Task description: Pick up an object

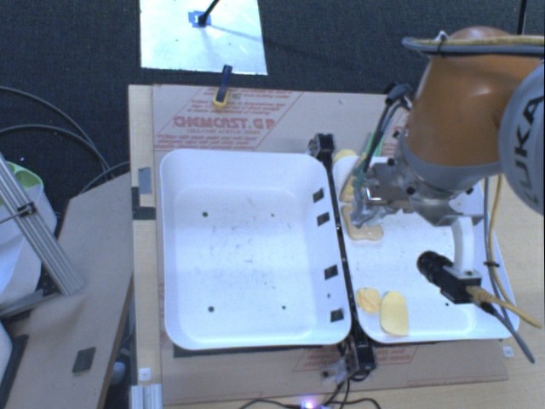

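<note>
My gripper [364, 214] reaches down into the right bin [426, 324] near its left wall. Directly under it lies a flat pale yellow piece [366, 232], partly hidden by the gripper; whether the two touch I cannot tell. Two more pale yellow pieces, one small [369, 299] and one oval [394, 313], lie side by side at the bin's front. Another yellow piece [345, 157] peeks out at the back left corner. The arm's grey and orange body [464, 109] covers the bin's back right part.
The left bin [247, 245] stands beside the right one, joined along a black-clipped divider [330, 228]. A black cylindrical part with a yellow cable [447, 278] hangs over the right bin. A blue and yellow tool [223, 86] lies on the board behind the bins.
</note>
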Motion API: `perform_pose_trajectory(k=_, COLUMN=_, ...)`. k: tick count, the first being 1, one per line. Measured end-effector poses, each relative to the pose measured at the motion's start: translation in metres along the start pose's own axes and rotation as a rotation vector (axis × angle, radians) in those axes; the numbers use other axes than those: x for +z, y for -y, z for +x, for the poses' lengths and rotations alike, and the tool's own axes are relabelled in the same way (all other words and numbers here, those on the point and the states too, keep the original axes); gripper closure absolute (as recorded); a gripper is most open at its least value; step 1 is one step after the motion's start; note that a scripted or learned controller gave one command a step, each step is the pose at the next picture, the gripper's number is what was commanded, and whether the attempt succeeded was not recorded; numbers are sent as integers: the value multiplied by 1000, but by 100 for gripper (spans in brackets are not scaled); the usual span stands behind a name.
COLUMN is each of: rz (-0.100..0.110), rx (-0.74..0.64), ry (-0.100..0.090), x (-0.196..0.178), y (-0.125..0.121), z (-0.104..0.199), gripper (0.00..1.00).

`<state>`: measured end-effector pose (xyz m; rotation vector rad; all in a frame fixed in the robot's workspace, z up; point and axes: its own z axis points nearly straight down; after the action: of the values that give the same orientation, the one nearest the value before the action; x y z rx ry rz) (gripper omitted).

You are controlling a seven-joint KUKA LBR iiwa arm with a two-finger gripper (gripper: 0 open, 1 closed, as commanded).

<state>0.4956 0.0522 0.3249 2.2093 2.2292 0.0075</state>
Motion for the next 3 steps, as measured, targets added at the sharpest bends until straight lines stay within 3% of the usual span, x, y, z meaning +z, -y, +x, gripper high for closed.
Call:
perform_pose_trajectory(k=1, rz=1, rx=11, ry=2, x=-12, y=9, z=-35, gripper=100)
perform_pose_trajectory(k=2, rz=14, rx=1, ry=0, x=87, y=3, z=24, gripper=100)
perform_pose_trajectory(k=3, rz=-7, rx=11, ry=4, x=25, y=-81, z=-32, gripper=100)
